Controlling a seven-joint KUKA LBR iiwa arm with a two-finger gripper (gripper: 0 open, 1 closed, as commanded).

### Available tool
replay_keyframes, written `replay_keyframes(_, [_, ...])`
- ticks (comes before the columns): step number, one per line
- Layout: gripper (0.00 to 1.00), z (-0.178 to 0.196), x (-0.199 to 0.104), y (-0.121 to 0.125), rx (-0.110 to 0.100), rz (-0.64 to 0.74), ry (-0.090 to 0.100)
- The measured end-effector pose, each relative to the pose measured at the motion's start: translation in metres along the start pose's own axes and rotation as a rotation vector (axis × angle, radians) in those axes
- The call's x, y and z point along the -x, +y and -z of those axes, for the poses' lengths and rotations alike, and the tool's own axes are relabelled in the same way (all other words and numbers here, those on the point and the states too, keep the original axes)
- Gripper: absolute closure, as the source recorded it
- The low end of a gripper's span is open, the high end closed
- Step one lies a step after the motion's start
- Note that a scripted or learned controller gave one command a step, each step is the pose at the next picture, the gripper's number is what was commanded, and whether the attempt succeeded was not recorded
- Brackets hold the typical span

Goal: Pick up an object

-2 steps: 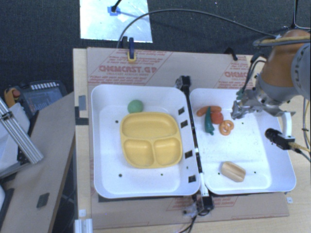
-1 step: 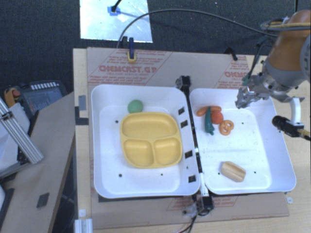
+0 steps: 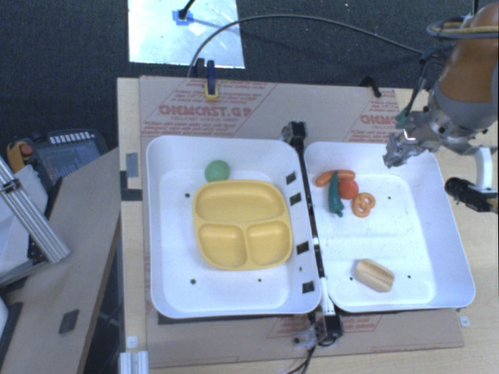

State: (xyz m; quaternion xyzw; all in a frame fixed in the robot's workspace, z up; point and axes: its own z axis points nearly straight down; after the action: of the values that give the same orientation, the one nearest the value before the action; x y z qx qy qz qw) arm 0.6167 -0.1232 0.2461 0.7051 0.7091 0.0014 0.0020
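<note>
In the right bin lie an orange carrot, a green pepper, a red tomato, an orange pretzel ring and a tan bread roll. My gripper hangs over the bin's far right corner, up and to the right of the carrot cluster, with nothing seen between its fingers. The left bin carries a yellow divided tray and a green ball just behind it.
A black divider runs between the two bins. The arm's grey and orange body stands over the bench's far right edge. A control pendant and an aluminium rail sit to the left of the bench.
</note>
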Motion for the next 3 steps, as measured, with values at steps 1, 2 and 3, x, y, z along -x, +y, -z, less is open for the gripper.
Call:
replay_keyframes(1, [1.0,-0.01,-0.048,-0.011,-0.005,0.003,0.002])
replay_keyframes(2, [1.0,-0.02,-0.105,-0.009,-0.004,0.004,0.003])
replay_keyframes(3, [1.0,-0.024,-0.15,-0.011,-0.004,0.003,0.003])
